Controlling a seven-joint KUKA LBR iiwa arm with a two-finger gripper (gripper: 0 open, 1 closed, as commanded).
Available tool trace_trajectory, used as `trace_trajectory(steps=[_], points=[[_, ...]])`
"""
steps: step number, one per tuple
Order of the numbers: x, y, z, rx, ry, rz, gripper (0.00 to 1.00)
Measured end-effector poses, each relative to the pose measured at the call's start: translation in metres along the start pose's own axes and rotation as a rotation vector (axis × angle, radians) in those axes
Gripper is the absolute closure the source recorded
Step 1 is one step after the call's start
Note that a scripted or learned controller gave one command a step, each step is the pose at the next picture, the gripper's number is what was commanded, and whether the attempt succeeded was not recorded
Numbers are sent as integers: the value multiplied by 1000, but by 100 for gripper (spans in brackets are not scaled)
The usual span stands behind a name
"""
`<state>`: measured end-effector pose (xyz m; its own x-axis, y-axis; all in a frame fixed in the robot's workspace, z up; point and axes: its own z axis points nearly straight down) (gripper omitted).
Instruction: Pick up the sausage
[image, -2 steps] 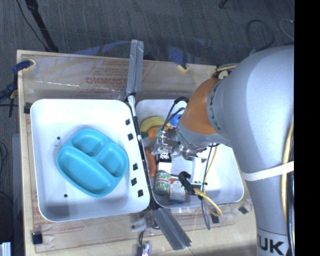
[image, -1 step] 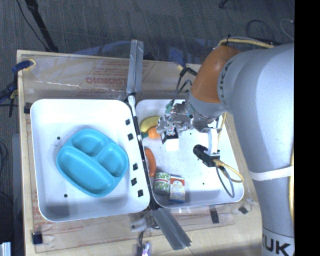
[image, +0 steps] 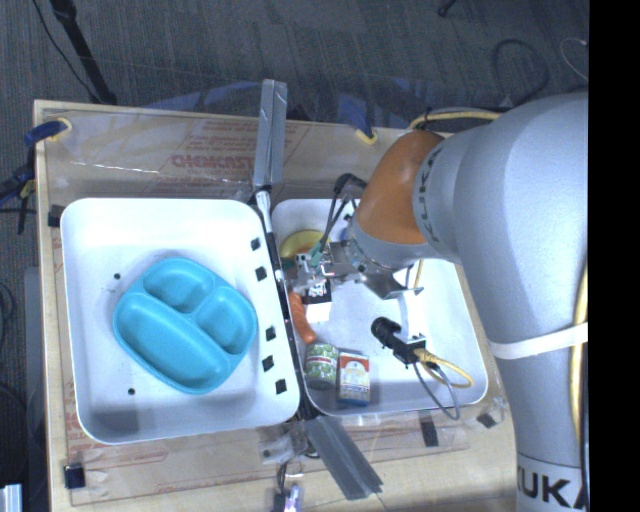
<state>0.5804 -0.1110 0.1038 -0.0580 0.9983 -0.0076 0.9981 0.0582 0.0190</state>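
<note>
The sausage (image: 297, 316), a reddish-orange elongated piece, lies in the right bin (image: 455, 300) against its left wall. My gripper (image: 317, 279) hangs low over the bin's left part, just above and to the right of the sausage's upper end. Nothing shows between it and the sausage that tells of a hold. The arm's orange band and grey body cover much of the bin's middle and right.
A yellow item (image: 300, 243) lies at the right bin's far left corner, close to the gripper. A small can (image: 320, 363) and a little box (image: 353, 376) stand near its front wall. The left bin (image: 90, 390) holds a blue divided plate (image: 185, 322).
</note>
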Motion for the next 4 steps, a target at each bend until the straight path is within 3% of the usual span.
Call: trace_trajectory(steps=[1, 2, 3, 4], points=[[-54, -97, -33, 22, 7, 154, 100], [-33, -27, -92, 25, 2, 683, 100], [-19, -86, -8, 12, 2, 979, 100], [-13, -99, -61, 26, 0, 909, 100]])
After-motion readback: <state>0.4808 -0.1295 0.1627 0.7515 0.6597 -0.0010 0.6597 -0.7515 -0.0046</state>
